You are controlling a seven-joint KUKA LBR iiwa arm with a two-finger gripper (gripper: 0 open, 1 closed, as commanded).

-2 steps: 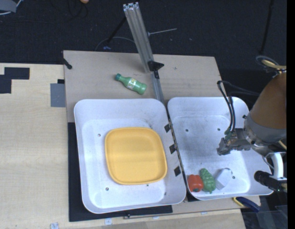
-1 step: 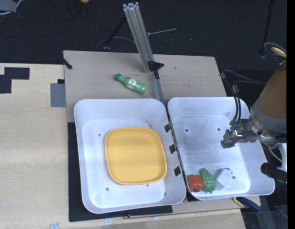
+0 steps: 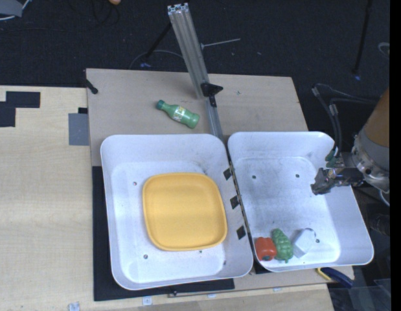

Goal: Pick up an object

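Nearest me, low in the right bin (image 3: 297, 151), I see three small things bunched near the front wall: a red piece (image 3: 265, 249), a green piece (image 3: 282, 245) touching it, and a white block (image 3: 304, 241) just beside the green one. None of them is lifted; all three lie on the bin floor.

My hand (image 3: 322, 183) sits over the right edge of that same bin, well apart from the three pieces and farther back than they are. It shows as a small dark shape at the end of the arm (image 3: 375, 141), which comes in from the right. I cannot tell whether the hand is spread or pressed together; it is too small and dark for that. I see nothing between its tips.

Moving outward, the left bin (image 3: 122, 154) touches the right one along a shared wall. A yellow plate (image 3: 184, 210) lies flat in the middle of its floor.

Behind the bins, on the bare surface (image 3: 265, 102), a green bottle (image 3: 178, 113) lies on its side, near the left bin's back rim but outside it. A metal rail (image 3: 190, 44) slants up from just behind where the two bins meet.
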